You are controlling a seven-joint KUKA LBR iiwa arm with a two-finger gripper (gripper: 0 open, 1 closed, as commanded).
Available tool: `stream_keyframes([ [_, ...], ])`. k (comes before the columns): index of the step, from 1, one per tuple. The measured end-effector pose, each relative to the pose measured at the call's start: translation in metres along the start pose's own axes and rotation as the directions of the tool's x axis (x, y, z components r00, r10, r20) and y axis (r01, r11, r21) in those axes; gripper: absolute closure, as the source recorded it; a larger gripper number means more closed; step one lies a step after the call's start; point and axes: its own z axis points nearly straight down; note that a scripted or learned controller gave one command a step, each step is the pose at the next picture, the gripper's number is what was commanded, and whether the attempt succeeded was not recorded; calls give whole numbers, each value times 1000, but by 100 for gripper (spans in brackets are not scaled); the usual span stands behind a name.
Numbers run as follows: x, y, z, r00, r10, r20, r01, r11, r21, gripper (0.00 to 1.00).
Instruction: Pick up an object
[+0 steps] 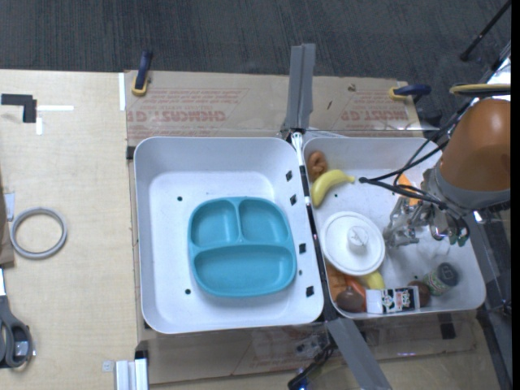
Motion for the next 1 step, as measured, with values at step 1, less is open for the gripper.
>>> stream_keyframes([
  [1,0,0,0,1000,-1,0,1,1000,0,0],
])
